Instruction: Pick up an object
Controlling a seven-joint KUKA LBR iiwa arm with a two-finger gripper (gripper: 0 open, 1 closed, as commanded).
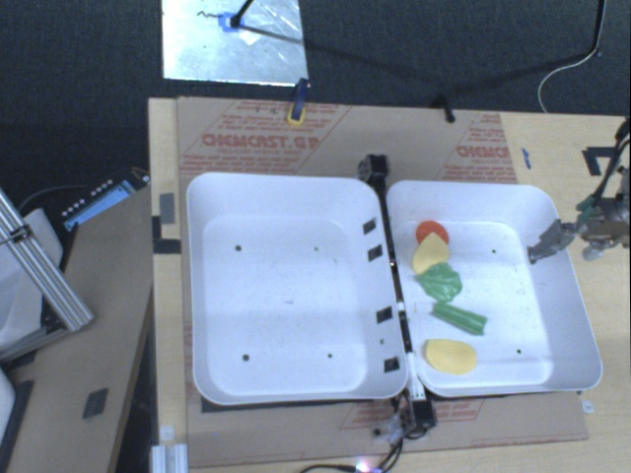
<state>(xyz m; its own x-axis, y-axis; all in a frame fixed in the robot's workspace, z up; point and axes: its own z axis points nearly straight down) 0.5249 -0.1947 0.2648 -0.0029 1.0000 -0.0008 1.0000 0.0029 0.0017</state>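
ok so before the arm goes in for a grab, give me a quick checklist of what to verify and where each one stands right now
1. Objects to pick are in the right bin: ok. An orange-red piece, a pale yellow piece, a green leafy piece, a green stick and a yellow disc lie along its left side.
2. Gripper free of any object: ok, nothing is seen at its tip.
3. Gripper over a target: not ok, it sits at the bin's right edge, apart from the pieces.
4. Finger opening: cannot tell.
5. Targets well separated: not ok for the upper three, which touch or overlap; the yellow disc lies apart.
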